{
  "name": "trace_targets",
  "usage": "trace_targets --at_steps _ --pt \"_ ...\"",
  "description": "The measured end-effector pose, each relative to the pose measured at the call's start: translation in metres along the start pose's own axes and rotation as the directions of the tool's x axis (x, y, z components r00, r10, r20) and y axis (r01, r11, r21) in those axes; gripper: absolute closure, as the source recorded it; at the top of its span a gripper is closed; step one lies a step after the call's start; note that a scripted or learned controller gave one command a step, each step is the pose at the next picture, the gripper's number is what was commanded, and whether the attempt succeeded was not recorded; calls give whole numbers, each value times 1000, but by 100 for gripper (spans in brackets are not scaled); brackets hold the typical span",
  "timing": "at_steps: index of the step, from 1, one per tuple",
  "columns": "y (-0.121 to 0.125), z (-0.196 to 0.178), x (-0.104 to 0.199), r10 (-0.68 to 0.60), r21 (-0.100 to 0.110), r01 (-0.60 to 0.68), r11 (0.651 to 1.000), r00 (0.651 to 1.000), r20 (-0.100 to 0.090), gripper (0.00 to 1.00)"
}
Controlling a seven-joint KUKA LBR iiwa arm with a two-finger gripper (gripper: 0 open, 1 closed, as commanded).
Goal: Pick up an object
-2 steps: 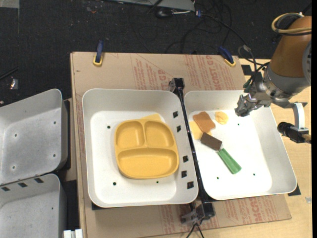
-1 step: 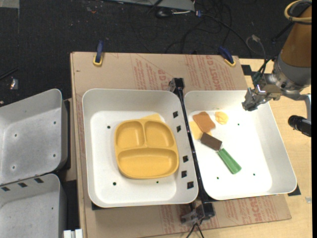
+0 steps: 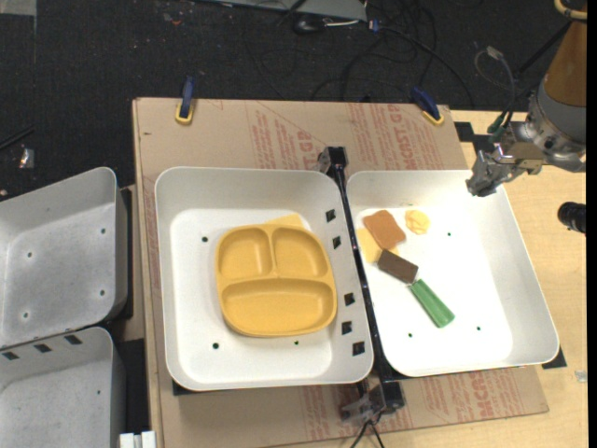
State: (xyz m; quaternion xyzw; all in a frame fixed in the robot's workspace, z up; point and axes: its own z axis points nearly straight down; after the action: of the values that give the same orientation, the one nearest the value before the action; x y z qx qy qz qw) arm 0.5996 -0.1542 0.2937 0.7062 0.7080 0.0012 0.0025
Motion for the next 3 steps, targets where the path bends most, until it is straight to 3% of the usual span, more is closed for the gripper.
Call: trace_targets --at_steps 1,3 --pt "-22 1 49 -4 6 4 1000 1000 -3 100" --pt "-41 21 144 -4 7 4 1000 1000 -3 100"
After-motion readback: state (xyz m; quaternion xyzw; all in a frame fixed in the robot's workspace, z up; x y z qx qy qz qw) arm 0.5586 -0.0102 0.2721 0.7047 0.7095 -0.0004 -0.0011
